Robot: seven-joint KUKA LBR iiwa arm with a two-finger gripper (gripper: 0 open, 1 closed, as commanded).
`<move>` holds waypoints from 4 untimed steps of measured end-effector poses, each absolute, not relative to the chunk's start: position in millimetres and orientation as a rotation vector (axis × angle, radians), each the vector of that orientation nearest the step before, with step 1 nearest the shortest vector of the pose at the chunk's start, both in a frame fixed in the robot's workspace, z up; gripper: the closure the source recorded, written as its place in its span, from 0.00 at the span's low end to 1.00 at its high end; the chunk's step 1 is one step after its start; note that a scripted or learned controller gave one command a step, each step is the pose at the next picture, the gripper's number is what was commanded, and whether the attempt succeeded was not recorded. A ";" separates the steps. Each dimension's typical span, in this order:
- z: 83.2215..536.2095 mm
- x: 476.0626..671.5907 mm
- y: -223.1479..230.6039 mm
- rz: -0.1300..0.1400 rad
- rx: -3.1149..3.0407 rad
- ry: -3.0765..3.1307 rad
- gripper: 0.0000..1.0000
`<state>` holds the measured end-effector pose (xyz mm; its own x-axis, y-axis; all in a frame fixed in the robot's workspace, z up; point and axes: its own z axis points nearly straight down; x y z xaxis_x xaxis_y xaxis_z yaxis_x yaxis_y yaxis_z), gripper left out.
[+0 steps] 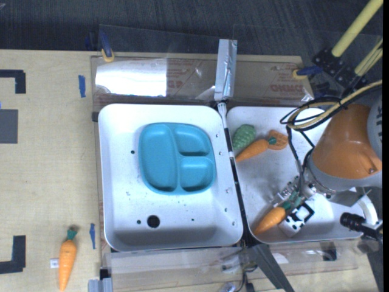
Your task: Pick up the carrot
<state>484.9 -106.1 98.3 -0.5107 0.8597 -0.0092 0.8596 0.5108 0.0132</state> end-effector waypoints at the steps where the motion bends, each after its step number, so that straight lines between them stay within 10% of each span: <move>1: 97.9 484.6 -106.1 0.010 1.546 2.719 0.00; 2: 158.9 573.9 -115.9 0.000 2.103 2.332 0.00; 3: 103.9 648.9 -102.2 0.003 2.204 2.231 0.00; 4: 86.3 586.7 -121.1 0.003 2.435 1.979 0.00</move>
<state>586.7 -121.1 86.3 0.2044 0.9789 -0.0007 0.9789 -0.2044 0.0035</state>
